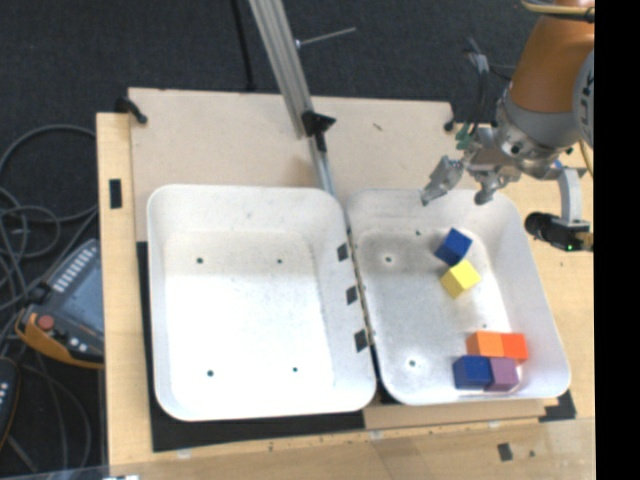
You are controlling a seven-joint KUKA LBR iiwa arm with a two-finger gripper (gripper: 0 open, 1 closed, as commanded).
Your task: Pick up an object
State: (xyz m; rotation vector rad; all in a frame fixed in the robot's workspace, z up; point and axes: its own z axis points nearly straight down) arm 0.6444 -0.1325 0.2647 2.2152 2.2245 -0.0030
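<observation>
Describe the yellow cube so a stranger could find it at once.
Look in the right-hand shallow white bin, in its upper half below the two-finger gripper. Two small cubes touch there: the yellow foam cube lies just below the blue cube. It is the only yellow block.

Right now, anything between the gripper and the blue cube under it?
No. In the camera view, bare white bin floor separates the open gripper from the blue cube.
</observation>
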